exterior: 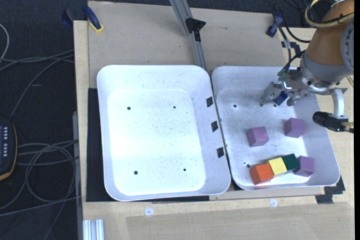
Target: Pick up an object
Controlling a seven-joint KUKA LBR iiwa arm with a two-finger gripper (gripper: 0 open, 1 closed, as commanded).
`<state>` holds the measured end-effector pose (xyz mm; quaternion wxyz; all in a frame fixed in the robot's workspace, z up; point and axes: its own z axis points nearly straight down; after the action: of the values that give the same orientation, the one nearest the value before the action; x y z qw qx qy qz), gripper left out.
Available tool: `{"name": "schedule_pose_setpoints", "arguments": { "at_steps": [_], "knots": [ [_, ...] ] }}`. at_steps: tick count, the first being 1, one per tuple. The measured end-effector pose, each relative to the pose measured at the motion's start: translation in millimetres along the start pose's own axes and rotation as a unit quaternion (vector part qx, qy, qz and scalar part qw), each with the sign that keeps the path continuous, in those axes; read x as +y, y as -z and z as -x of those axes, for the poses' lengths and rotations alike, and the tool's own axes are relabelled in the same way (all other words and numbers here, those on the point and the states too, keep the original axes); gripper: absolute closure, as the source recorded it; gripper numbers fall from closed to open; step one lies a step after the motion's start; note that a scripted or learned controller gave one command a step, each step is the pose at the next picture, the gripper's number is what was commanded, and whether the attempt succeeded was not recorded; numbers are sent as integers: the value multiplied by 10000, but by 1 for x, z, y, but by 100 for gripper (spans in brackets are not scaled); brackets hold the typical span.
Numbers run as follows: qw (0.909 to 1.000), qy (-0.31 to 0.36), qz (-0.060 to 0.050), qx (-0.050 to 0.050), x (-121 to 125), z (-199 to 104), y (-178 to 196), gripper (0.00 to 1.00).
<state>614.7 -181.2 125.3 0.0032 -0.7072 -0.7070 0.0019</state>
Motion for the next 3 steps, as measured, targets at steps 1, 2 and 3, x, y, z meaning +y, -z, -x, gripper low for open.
{"name": "schedule_pose_setpoints", "arguments": {
  "at_steps": [1,2,3],
  "knots": [
    [10000,5,18,-6,0,-1,-27,0],
    [10000,8,48,-7,2,-1,-14,100],
    [10000,7,68,-15,2,-2,30,100]
  ]
}}
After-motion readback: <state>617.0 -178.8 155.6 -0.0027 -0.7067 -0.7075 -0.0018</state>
